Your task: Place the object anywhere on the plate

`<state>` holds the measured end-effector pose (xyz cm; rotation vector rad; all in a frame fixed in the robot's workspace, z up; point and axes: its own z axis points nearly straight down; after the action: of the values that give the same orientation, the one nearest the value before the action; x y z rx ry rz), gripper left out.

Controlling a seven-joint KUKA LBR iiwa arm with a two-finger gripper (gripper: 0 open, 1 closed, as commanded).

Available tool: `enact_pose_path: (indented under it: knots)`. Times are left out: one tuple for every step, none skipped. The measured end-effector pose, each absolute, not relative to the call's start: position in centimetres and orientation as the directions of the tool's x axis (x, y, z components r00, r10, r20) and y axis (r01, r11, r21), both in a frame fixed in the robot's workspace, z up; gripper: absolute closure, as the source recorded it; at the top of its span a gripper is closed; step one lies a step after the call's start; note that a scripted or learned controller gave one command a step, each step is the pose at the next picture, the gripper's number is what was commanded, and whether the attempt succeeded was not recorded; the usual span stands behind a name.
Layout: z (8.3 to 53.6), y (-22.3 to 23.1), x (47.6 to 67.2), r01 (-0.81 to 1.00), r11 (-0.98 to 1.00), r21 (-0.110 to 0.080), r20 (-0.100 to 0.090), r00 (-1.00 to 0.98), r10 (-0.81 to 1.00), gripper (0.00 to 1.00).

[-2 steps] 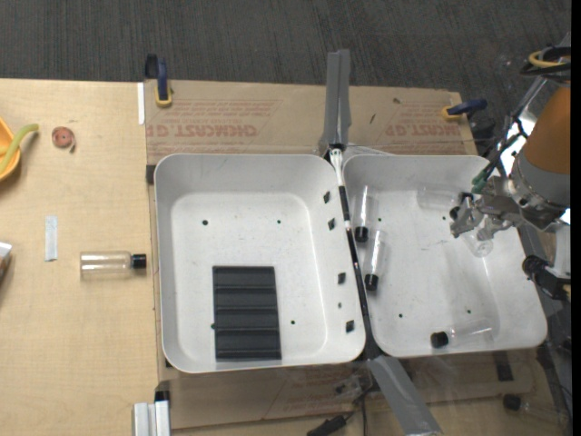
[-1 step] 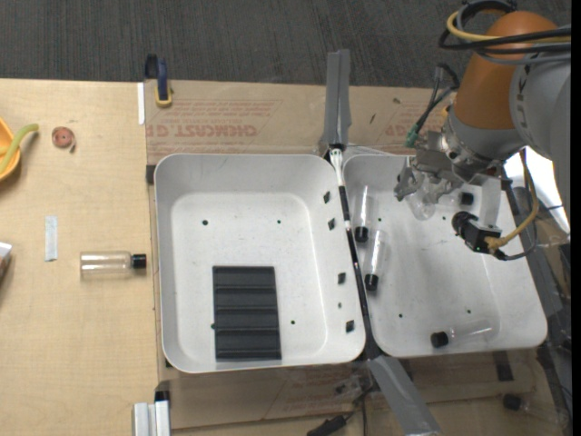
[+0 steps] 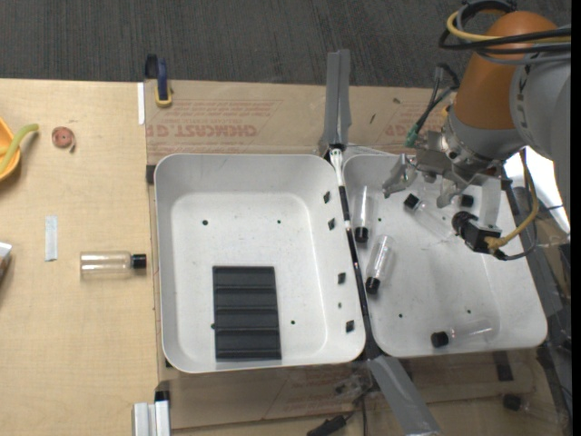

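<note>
Dark grey ribbed carpet (image 3: 227, 21) covers the floor along the top. A pale wooden bench (image 3: 73, 334) spreads far left of the jaws, with brown printed cardboard (image 3: 236, 121) lying under the bins

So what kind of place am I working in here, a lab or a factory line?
Most likely a robotics lab test bench, not a production line. Two shallow white bins sit on cardboard and a plywood top, clear vials with black caps lie scattered in the right bin, and the arm's gripper trails loose cabling over office-style carpet.
</note>
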<state>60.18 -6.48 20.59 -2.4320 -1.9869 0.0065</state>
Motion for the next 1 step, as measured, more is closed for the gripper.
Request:
enact_pose_path:
  knots:
    - [20.17, -12.19, 64.95, 0.973, -0.23, -0.003, -0.003, 0.23, 0.973, 0.0]
